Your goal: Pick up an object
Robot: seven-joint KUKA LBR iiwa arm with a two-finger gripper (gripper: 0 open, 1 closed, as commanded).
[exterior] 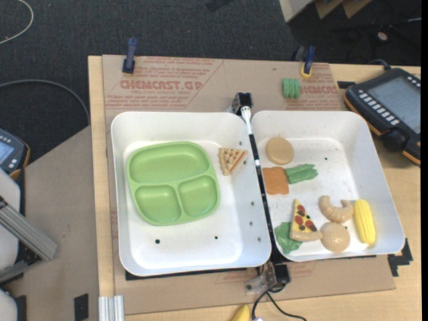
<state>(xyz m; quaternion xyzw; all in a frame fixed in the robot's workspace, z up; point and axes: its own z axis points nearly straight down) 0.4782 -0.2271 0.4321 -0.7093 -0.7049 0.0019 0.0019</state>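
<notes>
Tray in left bin.

Brown cardboard sheet printed with red lettering, covering the desk beneath both bins. Two blue clamps gripping its far edge. Small green ridged block lying on the cardboard near the right clamp. Black handheld pendant with screen at right. Dark grey carpet floor beyond.

1. The left shallow white bin holds a light green three-compartment plastic tray with a tan waffle wedge just beside it.
2. The right shallow white bin holds a round tan bun, an orange square slab, a pizza slice toy and a yellow corn cob.
</notes>
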